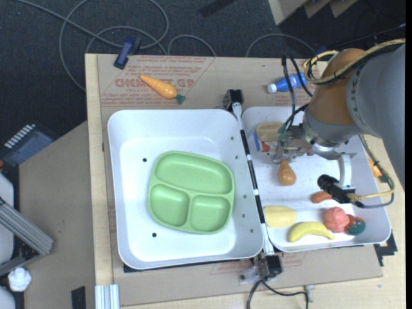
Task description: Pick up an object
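Two bins face you; in the right bin (380, 234) the gripper (284, 152) hangs just above the brown pear (286, 173); whether it grips, you cannot tell.

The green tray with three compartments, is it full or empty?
Empty. The green tray lies in the left bin and all three compartments show bare green plastic.
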